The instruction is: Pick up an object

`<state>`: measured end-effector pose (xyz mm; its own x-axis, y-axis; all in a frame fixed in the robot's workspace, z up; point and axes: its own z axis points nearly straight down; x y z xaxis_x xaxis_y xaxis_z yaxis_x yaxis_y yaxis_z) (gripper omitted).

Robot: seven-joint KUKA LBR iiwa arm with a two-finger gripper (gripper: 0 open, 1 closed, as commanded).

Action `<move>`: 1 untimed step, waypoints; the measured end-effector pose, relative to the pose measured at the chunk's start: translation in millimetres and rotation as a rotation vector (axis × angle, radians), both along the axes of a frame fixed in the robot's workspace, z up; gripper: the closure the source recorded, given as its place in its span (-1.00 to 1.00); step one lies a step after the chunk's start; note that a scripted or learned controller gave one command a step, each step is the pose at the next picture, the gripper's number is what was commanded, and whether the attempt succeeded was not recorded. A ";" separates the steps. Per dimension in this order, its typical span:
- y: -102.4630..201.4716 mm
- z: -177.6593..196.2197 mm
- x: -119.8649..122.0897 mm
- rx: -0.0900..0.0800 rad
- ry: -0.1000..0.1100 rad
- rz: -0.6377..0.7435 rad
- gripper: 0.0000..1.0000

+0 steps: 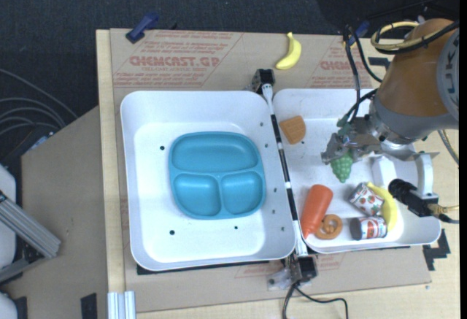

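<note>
Camera view: green grapes point(341, 166) directly under hand point(343, 152), right bin point(321, 107).

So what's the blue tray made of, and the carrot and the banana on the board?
The blue tray looks like smooth moulded plastic: one even colour, rounded compartments, soft sheen. The carrot seems to be toy plastic too, plain orange with a slight gloss. The banana looks like plastic or rubber, a uniform bright yellow; the view cannot settle which.
</note>
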<state>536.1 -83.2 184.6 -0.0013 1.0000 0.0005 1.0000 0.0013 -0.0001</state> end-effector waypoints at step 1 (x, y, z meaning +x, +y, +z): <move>50.5 70.7 -56.8 0.000 0.001 -0.001 1.00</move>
<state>479.3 -32.7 255.3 -0.0006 1.0000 0.0006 1.0000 0.0006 -0.0010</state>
